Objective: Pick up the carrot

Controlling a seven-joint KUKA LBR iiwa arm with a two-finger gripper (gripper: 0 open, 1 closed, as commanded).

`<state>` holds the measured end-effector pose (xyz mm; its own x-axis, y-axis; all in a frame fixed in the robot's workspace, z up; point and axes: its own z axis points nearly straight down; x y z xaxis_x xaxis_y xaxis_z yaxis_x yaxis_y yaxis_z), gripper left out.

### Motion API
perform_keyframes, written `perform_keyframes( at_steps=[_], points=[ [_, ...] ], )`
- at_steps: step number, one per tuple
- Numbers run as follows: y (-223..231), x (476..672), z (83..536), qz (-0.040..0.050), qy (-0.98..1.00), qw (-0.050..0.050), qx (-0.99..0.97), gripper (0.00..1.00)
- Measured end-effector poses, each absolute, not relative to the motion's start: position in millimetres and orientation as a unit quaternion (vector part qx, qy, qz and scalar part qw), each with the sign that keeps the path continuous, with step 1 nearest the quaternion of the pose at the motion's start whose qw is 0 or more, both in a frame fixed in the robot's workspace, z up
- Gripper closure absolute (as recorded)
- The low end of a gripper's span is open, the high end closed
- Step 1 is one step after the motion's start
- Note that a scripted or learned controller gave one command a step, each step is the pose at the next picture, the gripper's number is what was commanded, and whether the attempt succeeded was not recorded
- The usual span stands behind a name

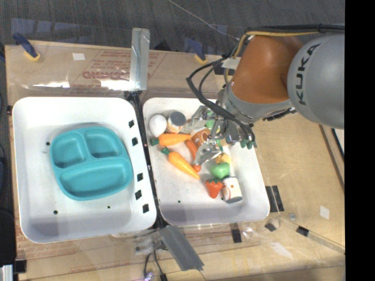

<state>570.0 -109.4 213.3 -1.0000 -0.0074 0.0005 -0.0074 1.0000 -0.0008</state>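
Left bin (23, 157): holds one teal divided plate (91, 161), lying flat near its centre. Right bin (176, 206): holds a cluster of toy foods. White egg (157, 123) and a small can (177, 120) sit at the far edge. The carrot (180, 163) lies loose on the bin floor, angled, just below a second orange piece (174, 139). Further right, a green item (220, 170), a strawberry (213, 187) and a small white box (232, 189). The tool (212, 151) is low over the cluster; whether spread or pressed together cannot be told.
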Motion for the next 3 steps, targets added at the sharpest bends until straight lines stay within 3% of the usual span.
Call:
perform_keyframes(
  at_steps=[1, 2, 3],
  points=[
    [-101, 565.4, 98, 0.0009, -0.998, -0.006, 0.056, 0.0],
    [-93, 550.1, 101, 0.0006, -1.0, -0.012, 0.02, 0.0],
    [-91, 553.9, 114, 0.0008, -1.0, -0.018, 0.024, 1.0]
  ],
)
